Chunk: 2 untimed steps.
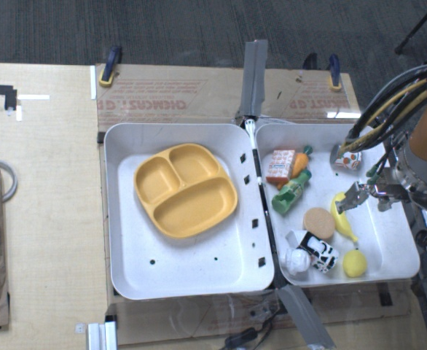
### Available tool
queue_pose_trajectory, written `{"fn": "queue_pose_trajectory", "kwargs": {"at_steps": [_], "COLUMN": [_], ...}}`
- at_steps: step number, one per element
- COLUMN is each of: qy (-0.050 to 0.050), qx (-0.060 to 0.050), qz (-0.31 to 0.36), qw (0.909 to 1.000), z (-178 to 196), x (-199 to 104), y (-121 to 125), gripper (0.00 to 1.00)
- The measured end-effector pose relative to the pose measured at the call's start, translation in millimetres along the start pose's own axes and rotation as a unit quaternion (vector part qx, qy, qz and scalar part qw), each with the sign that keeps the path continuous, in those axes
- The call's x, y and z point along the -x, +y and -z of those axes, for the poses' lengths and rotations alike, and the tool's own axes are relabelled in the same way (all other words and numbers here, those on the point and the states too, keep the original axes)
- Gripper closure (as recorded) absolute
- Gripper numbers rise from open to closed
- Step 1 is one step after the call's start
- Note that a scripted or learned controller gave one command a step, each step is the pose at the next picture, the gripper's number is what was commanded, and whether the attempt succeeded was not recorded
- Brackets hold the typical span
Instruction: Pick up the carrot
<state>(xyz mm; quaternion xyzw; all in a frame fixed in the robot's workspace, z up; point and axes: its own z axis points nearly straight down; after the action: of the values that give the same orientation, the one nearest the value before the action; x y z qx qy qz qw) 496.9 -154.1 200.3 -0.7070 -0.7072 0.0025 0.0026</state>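
Observation:
The carrot is small and orange with a green top. It lies at the far left of the right bin, between an orange and white carton and a green bottle. My gripper hangs over the right half of that bin, just above a banana. It is well to the right of the carrot and a little nearer the front, and does not touch it. Nothing of the carrot is covered.
A tan round disc, a black and white cow toy, a white ball and a lemon fill the bin's front. A small packet lies at its back. The left bin holds a yellow divided plate.

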Motion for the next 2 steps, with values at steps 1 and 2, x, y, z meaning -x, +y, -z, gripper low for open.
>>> {"fn": "queue_pose_trajectory", "kwargs": {"at_steps": [1,2], "qy": [-0.001,-0.001], "qx": [0.002,0.002], "qz": [0.084,0.151], "qw": [0.9965,0.9885], "z": [4.1,-50.1], "x": [-1.2,-43.7], "y": [75.7,127.9], "gripper": [0.00,0.00]}}
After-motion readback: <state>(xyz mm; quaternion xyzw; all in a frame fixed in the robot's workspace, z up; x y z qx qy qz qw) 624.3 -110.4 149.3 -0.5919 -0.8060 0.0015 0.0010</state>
